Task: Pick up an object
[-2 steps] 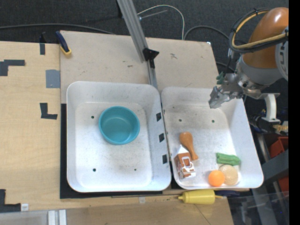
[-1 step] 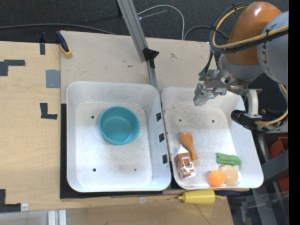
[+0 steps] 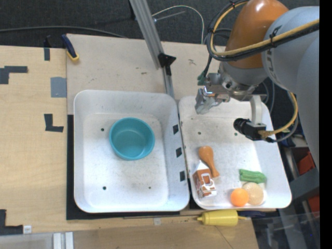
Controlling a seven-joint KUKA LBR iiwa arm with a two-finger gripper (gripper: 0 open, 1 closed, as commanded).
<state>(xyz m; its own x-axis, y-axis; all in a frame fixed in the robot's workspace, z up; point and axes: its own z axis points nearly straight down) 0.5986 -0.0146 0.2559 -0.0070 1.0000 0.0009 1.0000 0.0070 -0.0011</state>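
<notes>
I see the grey arm with its orange band reaching in from the right, its metal two-finger gripper (image 3: 203, 107) poised at the far left corner of the right shallow white plastic bin (image 3: 275, 154); I cannot tell its grip state. The arm's bulk hides that bin's far right edge. Near me in it lie a brown drumstick-shaped toy (image 3: 208, 160), a small orange-and-white carton (image 3: 205, 183), a green leafy piece (image 3: 252, 176) and a smooth orange ball (image 3: 239, 197), while a round teal bowl (image 3: 132, 138) sits in the left white bin (image 3: 88, 191).
</notes>
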